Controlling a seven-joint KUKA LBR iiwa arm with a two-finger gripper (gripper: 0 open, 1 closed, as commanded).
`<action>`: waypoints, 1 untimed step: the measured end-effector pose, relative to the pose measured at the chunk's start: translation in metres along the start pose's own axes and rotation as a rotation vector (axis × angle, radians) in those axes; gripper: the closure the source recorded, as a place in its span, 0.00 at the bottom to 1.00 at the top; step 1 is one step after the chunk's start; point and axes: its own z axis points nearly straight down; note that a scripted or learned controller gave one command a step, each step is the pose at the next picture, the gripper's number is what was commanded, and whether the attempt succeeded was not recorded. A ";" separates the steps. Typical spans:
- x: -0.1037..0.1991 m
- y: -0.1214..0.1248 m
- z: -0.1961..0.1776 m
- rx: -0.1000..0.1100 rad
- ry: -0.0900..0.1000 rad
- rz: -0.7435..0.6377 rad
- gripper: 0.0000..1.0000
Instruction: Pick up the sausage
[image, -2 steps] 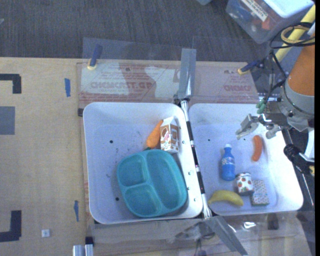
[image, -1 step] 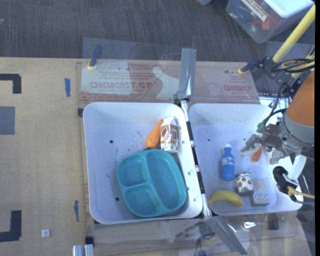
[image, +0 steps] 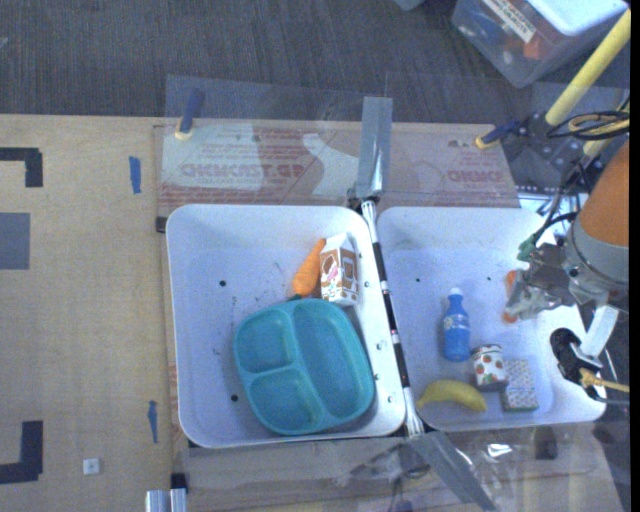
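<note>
Two shallow white bins (image: 200, 300) sit on my bench. At the right bin's far-right edge, the metal two-finger gripper (image: 522, 297) seems closed on a small orange-red sausage (image: 511, 312) (mostly hidden). I judge the grasp made; next comes a clean lift.

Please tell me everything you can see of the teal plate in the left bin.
The teal plate is a rounded-square tray, plastic by its look, with three compartments: two smaller ones on the view's left and a long one on the right, all bare. It lies face up in the near half of the left bin, reaching its near wall. The small carton stands at its far edge, apparently touching it.
</note>
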 end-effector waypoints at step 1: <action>0.017 0.007 -0.063 -0.001 -0.001 0.005 1.00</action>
